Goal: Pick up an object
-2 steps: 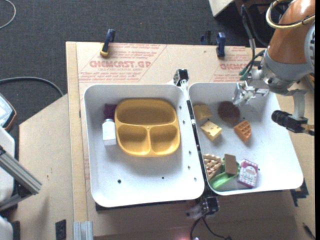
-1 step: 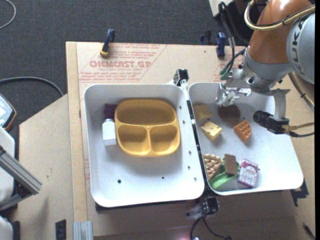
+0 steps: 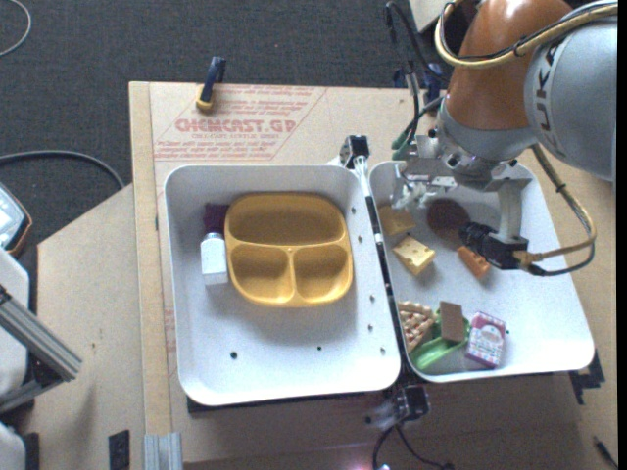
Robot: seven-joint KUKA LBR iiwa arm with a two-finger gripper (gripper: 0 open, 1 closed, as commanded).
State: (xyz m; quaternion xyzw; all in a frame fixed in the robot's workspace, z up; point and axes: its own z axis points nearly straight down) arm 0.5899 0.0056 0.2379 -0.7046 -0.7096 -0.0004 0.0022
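Toys crowd the near corner of the right white bin (image 3: pixel 558 346): a green pod-shaped piece (image 3: pixel 431 352), a small pink-and-white carton (image 3: pixel 485 341), a waffle-patterned tan piece (image 3: pixel 414 319). Farther in, we see a yellow holed cheese wedge (image 3: pixel 413 255) and a dark brown round disc (image 3: pixel 446 213). The end effector (image 3: pixel 428 179) hangs just beyond them at the far rim; we cannot tell its state. We judge the cheese wedge likeliest, lying nearward of it. The left white bin (image 3: pixel 186 351) holds a yellow divided plate (image 3: pixel 288 248) and a small white bottle (image 3: pixel 214 258).
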